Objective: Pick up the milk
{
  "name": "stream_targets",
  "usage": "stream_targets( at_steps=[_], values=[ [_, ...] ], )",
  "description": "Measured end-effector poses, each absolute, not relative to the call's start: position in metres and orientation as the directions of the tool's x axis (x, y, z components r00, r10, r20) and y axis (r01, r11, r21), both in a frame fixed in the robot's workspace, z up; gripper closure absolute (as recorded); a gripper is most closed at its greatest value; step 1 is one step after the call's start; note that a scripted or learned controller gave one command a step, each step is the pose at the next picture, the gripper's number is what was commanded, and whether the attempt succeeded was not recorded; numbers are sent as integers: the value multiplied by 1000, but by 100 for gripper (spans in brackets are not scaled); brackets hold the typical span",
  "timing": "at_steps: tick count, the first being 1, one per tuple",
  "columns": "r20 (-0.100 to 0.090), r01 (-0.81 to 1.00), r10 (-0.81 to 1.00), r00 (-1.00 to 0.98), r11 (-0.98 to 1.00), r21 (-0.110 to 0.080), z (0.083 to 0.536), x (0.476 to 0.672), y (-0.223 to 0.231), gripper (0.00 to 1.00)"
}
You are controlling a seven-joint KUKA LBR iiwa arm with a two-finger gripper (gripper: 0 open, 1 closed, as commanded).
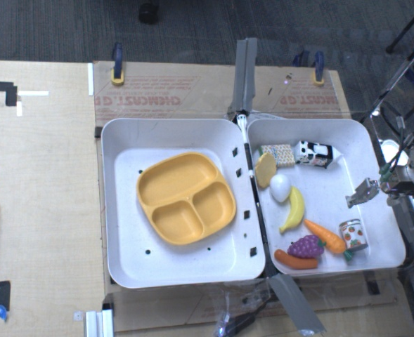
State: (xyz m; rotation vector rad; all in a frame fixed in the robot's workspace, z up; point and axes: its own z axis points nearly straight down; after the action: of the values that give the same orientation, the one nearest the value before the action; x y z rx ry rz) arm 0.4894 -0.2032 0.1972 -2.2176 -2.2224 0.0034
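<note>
A: Dark grey carpet runs behind the pale wooden table (38,188), and a sheet of brown cardboard lies under two shallow white plastic bins. The left bin (115,188) carries only a yellow three-compartment plate (185,197). Where's the milk?

B: In the right bin (375,160), near its far wall: a small carton with black-and-white cow patches (313,154), lying on its side. Just to its left sits a speckled tan block (279,155); nearer the front are a white egg (280,187), a yellow banana (293,210) and an orange carrot (325,234).

A: And the claw?

B: The metal claw (363,192) hangs over the bin's right side, well apart from the carton. It is too small and blurred here, so I cannot tell how wide it stands, and nothing shows between its tips.

A: So what would make a good pick?

B: I'd judge it must travel towards the far wall and left, centre over the carton, and turn so the jaws close across its short width. It should come straight down to avoid nudging the tan block. The wall close behind leaves little room, so the far side is the risk.
</note>
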Motion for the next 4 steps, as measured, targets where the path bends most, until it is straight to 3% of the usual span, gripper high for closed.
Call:
stream_targets(
  at_steps=[1,2,3,4],
  values=[
    [1,997,997,-75,75,-3,173,486,-222,0],
    [0,965,965,-262,262,-1,91,521,-205,0],
    [0,981,981,-192,192,-1,91,477,-180,0],
    [2,976,976,-219,219,3,114,541,-219,0]
  ],
)
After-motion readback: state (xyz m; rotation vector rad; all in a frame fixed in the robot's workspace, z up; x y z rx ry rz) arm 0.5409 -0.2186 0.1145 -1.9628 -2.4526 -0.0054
